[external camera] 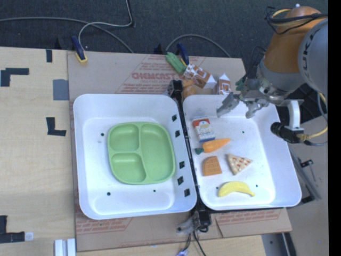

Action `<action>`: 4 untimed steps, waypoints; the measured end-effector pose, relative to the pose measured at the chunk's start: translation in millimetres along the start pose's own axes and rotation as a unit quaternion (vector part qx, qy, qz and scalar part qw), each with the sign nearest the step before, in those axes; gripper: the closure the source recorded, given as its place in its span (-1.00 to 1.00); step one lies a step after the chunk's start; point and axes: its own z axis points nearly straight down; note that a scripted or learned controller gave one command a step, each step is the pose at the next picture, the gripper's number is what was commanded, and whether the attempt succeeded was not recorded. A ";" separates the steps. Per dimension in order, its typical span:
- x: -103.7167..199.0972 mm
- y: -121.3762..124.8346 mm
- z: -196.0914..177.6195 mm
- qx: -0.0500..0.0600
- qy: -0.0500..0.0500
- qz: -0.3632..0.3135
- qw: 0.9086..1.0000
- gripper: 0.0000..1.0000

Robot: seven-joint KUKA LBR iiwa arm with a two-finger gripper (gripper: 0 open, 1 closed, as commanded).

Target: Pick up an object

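The right bin (269,159) holds a small carton (203,129), an orange carrot (214,144), a brown cracker square (211,166), a waffle wedge (238,163) and a yellow banana (236,189). My gripper (238,107) hangs over the bin's far edge, up and to the right of the carton. Its two fingers stand spread apart with nothing between them. The nearest object, the carton, lies clear of the fingertips.
The left bin (88,143) carries a green divided plate (141,152). Behind the bins lie a green clamp (176,63), small boxes (198,78) and cables on brown cardboard. The grey and orange arm (290,52) comes in from the upper right.
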 end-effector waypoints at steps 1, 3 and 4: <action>7.1 -82.3 89.3 0.001 0.000 0.001 1.000 -1.00; 20.4 -102.8 133.2 -0.005 -0.001 0.000 1.000 -1.00; 19.9 -103.0 124.1 -0.004 -0.002 0.001 1.000 1.00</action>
